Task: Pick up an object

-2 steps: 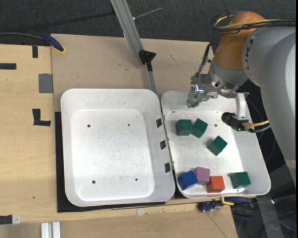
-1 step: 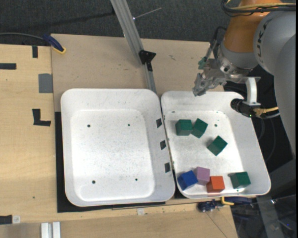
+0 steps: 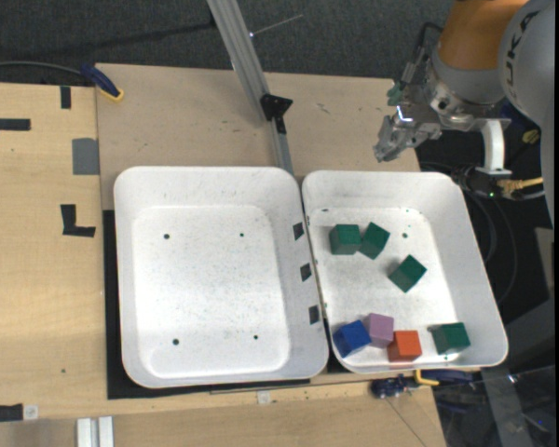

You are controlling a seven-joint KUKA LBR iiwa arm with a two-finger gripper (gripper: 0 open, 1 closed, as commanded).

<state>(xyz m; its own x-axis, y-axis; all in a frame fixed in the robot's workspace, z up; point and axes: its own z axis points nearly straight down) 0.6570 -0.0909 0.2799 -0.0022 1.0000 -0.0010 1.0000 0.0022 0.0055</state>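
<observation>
The right bin [image 3: 447,203] holds several small blocks. Two dark green blocks [image 3: 346,239] [image 3: 374,240] sit side by side near its far left, and a third green block [image 3: 407,274] lies toward the middle. Along the near edge lie a blue block [image 3: 352,336], a purple block [image 3: 380,328], an orange block [image 3: 405,345] and another green block [image 3: 450,337]. My gripper [image 3: 391,143] hangs above the bench just beyond the right bin's far rim, high over the blocks, with nothing seen between its fingers.
The left bin [image 3: 205,277] stands beside the right one, joined at a shared rim. A slanted metal rail [image 3: 247,54] runs from the top down to the bins' junction. Black cables [image 3: 489,189] trail at the right bin's far right corner.
</observation>
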